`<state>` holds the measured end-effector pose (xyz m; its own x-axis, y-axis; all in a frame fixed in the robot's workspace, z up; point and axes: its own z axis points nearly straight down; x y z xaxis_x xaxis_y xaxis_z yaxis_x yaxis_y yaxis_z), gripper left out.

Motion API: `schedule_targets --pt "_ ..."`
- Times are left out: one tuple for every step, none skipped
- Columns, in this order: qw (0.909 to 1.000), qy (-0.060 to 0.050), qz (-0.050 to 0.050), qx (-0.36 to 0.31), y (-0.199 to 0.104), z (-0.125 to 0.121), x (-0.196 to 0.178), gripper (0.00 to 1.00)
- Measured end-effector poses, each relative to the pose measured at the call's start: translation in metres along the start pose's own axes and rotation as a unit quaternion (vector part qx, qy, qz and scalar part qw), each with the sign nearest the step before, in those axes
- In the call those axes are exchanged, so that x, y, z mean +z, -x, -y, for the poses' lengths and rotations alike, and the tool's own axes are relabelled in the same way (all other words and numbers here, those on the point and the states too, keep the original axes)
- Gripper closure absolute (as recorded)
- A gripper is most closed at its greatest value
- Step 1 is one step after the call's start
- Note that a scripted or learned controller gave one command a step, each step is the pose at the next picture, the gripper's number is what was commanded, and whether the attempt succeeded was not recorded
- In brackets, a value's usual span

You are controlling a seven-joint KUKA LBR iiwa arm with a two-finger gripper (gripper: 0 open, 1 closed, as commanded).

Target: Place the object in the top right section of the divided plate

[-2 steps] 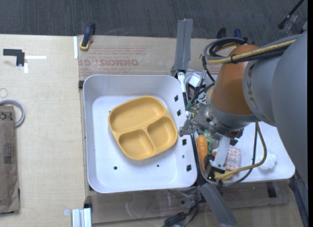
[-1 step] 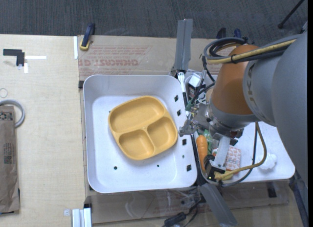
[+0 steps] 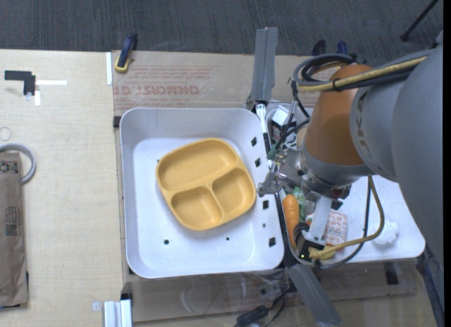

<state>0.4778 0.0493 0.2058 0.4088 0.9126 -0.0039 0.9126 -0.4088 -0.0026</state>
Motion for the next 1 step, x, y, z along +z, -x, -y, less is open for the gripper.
schedule_targets --pt "1.0 0.0 0.0 0.0 0.0 0.0 0.0 0.0"
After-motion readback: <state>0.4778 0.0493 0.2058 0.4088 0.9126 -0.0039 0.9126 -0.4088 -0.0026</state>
